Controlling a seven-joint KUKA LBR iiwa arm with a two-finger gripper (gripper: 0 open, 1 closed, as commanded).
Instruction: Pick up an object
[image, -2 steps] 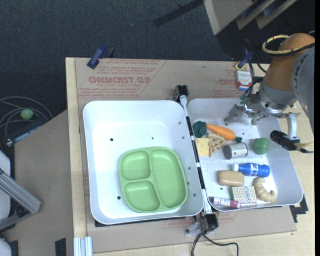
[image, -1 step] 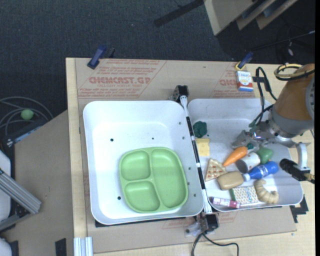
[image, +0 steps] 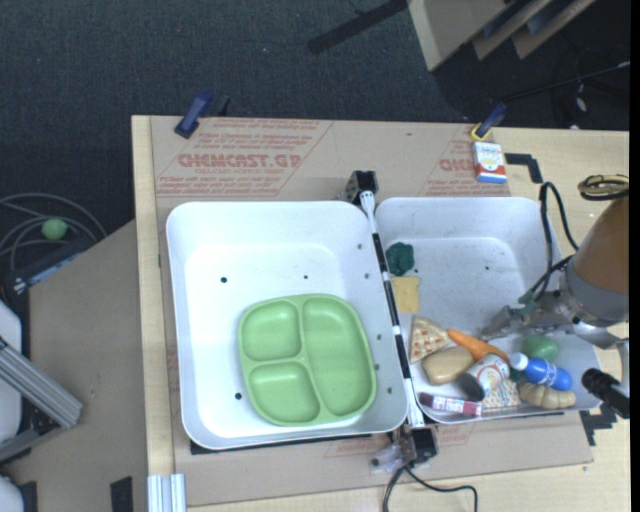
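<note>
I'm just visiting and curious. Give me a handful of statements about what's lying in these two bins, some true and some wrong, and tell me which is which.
1. A green divided plate lies in the left bin. True.
2. The plate has four compartments. False: it has three.
3. The small items are piled in the right bin, toward its near edge. True.
4. The orange carrot lies in the left bin. False: it lies in the right bin, in the pile.
5. A blue bottle lies in the right bin, close to the arm. True.
6. The dark green item sits on the plate. False: it rests in the right bin, near the divider between the bins.
</note>
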